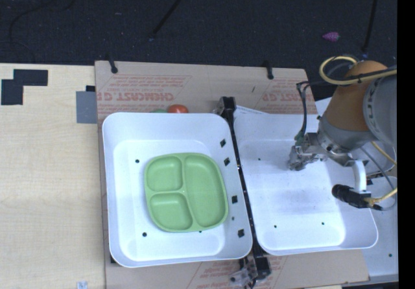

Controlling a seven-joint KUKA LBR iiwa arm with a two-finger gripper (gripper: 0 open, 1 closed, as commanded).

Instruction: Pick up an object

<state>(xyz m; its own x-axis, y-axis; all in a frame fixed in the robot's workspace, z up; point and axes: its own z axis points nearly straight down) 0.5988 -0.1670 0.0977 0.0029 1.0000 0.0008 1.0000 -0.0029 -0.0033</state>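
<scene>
Nearest me, the left bin holds a green three-compartment plate, smooth plastic, lying flat and well clear of the walls. Behind that bin's far rim an orange-red object peeks out, mostly hidden. I see the gripper low over the right bin; whether it is open I cannot tell

End effector low, apparently empty
</scene>
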